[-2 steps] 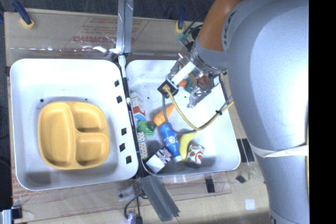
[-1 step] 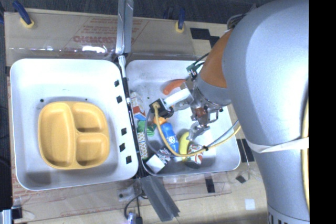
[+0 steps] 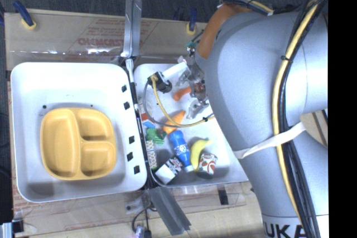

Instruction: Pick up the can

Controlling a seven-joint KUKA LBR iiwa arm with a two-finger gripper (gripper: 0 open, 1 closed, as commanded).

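Note:
A small white can with a dark label [image 3: 169, 169] lies on its side at the near edge of the right bin [image 3: 146, 72]. A red-and-white rounded item [image 3: 207, 163] sits close by to its right. My gripper [image 3: 195, 96] hangs over the middle of the right bin, above an orange carrot-like piece [image 3: 179, 93], well behind the can and apart from it. The bulky grey arm [image 3: 262, 92] covers the bin's right side. A yellow cable loops down from the wrist.
A blue bottle [image 3: 179, 145], a banana [image 3: 199, 151], a green packet [image 3: 155, 135] and a second orange piece [image 3: 175, 116] crowd the right bin around the can. The left bin [image 3: 28, 81] holds a yellow divided plate [image 3: 78, 142].

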